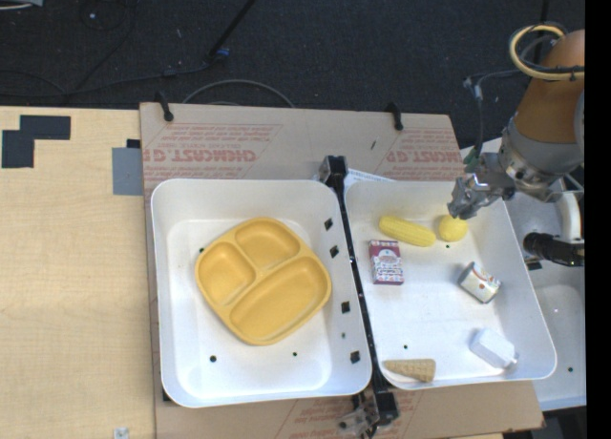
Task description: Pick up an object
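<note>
My gripper (465, 206) hangs over the far right part of the right bin (535, 318), just above a small yellow ball-like piece (453, 229). To the left of that piece lies a yellow corn cob (406, 231). A small red carton (386, 261) lies near the bin's middle. A silver and white block (479, 283) sits to the right. At the front right rests a white block (493, 348). A tan cone-like wafer (410, 369) leans on the front rim.
The left bin (181, 332) holds a yellow divided plate (263, 280). A black divider (348, 275) with clips runs between the bins. Cardboard lies under both bins, and a wooden bench top (67, 284) spreads to the left.
</note>
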`<action>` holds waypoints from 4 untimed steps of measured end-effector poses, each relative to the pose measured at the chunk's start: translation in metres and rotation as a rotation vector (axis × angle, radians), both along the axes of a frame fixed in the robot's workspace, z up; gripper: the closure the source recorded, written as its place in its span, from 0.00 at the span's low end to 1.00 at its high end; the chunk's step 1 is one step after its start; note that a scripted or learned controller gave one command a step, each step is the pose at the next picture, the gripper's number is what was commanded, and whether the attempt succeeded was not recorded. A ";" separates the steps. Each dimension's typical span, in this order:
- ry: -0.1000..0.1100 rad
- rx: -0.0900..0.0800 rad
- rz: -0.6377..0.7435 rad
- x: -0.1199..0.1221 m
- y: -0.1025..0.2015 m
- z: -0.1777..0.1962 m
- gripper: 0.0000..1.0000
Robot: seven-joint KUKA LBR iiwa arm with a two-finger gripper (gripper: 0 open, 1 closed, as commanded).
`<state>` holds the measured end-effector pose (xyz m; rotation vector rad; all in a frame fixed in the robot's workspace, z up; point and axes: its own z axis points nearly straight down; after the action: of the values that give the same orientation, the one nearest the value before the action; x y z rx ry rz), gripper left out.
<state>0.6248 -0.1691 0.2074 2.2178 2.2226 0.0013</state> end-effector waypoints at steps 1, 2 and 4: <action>0.003 0.000 0.001 0.000 0.000 -0.003 1.00; 0.007 0.002 0.001 -0.009 0.045 -0.009 1.00; 0.005 0.001 0.002 -0.032 0.149 0.004 1.00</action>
<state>0.5926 -0.0197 0.2111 2.2192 2.2274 -0.0023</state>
